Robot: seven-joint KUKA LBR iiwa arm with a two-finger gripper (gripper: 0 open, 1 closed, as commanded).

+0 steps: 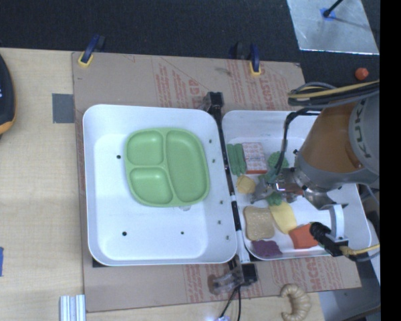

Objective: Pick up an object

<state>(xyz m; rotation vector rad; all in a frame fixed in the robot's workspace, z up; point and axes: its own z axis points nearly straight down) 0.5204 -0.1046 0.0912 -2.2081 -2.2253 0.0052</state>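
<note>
The right bin (254,120) holds several toy foods: a green piece (236,158), a red-and-white packet (254,156), a small yellow piece (245,184), a slice of bread (258,223), a yellow block (283,217), an orange-red piece (302,237) and a purple piece (267,249). My gripper (269,190) reaches in from the right and hangs low over the middle of this bin, between the small yellow piece and the yellow block. Its tip is dark and blends into the clutter. I see nothing clearly held in it.
The left bin (107,239) holds a green divided plate (167,166). The arm's orange band (331,142) and a black cable (321,92) cover the right bin's right side. Clamps (88,51) pin the cardboard at the back edge. A tan curled object (295,301) lies in front of the bins.
</note>
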